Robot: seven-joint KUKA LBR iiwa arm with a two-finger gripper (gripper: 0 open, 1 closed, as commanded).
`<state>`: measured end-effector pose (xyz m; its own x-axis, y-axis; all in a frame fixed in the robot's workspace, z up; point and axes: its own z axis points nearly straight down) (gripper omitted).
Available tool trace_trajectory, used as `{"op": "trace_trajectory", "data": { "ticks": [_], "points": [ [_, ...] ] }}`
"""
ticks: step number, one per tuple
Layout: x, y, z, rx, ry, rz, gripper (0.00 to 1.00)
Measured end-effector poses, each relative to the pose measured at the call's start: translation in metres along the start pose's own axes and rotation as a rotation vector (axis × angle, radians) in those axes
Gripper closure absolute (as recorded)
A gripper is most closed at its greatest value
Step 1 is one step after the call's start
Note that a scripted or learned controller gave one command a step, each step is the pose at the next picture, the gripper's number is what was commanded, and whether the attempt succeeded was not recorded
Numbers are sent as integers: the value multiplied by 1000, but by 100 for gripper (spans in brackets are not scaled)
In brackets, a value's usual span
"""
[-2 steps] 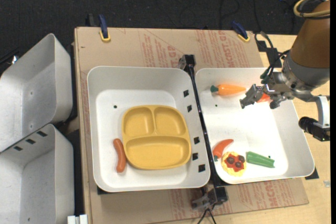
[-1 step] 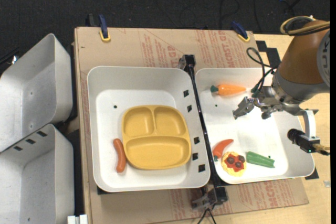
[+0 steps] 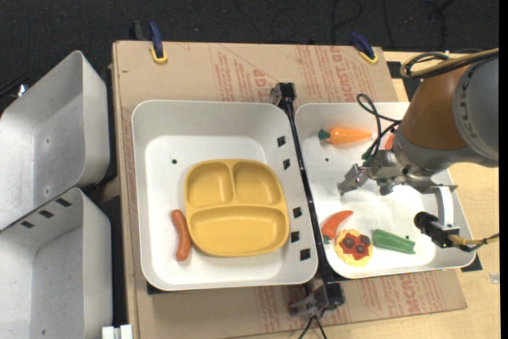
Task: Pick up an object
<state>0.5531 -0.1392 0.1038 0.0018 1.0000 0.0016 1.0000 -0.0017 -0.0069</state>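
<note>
A: So, the gripper [image 3: 354, 177] is hanging spread and empty in the right bin [image 3: 421, 262], between the carrot [image 3: 349, 136] and the chili [image 3: 336, 221].

B: Then it should be centring over one before closing.

Bare floor between carrot [image 3: 349, 136] and pepper [image 3: 336, 222].

A robotics lab: an industrial arm [image 3: 448, 119] reaches over a cardboard-topped bench [image 3: 238, 67] with clamped white bins [image 3: 151, 171], toy food [image 3: 349, 136] as test pieces, and cables [image 3: 349, 4] trailing across dark carpet.
</note>
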Motion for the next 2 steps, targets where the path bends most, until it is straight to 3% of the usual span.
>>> {"op": "trace_trajectory", "data": {
  "ticks": [1,2],
  "points": [
    [0,2,-14,-8,-2,1,100],
    [4,9,-60,-13,-3,-5,100]
  ]
}}
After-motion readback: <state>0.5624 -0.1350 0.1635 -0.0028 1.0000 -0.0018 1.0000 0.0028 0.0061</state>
